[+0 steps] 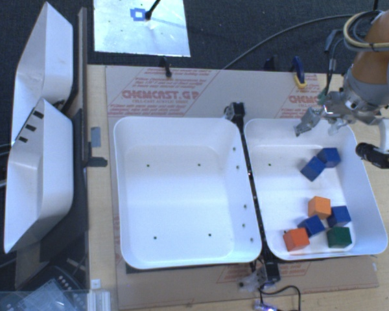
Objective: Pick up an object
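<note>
Fingers [323,120] spread and bare over the right bin's [272,131] far edge, with the nearest blue blocks [320,162] just below toward the camera (other blocks clustered farther down).

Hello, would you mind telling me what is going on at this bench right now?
A grey robot arm with an orange band reaches in from the right, and its gripper is open above the back edge of the right bin, with nothing between its fingers. That bin holds seven small blocks: two blue blocks near the middle, and a cluster nearer the front with two orange blocks, two more blue ones and a green block. The left bin sits beside it. No block has been picked up yet.
</note>
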Controlling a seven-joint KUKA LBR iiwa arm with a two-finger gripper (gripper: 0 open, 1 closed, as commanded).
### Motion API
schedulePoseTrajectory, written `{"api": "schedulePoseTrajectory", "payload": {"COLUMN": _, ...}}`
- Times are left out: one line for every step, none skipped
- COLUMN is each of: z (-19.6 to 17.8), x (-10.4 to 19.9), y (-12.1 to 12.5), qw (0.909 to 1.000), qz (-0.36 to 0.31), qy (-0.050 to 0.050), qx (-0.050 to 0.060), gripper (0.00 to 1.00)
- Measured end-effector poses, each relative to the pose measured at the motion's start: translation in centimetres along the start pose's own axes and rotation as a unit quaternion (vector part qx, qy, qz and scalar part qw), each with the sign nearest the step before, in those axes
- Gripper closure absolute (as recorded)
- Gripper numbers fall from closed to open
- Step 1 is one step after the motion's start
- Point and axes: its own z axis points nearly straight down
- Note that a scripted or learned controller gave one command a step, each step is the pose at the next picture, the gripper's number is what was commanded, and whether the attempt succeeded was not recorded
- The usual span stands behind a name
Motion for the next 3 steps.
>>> {"api": "schedulePoseTrajectory", "payload": {"z": 7.0, "x": -4.5, "y": -3.7, "qw": 1.0, "qz": -0.001, "qy": -0.001, "qx": -0.002, "gripper": 0.0}}
{"api": "schedulePoseTrajectory", "payload": {"z": 10.8, "x": -1.4, "y": -9.1, "qw": 1.0, "qz": 0.0, "qy": 0.001, "qx": 0.002, "gripper": 0.0}}
{"api": "schedulePoseTrajectory", "payload": {"z": 10.6, "x": -3.9, "y": -5.4, "qw": 1.0, "qz": 0.0, "qy": 0.0, "qx": -0.001, "gripper": 0.0}}
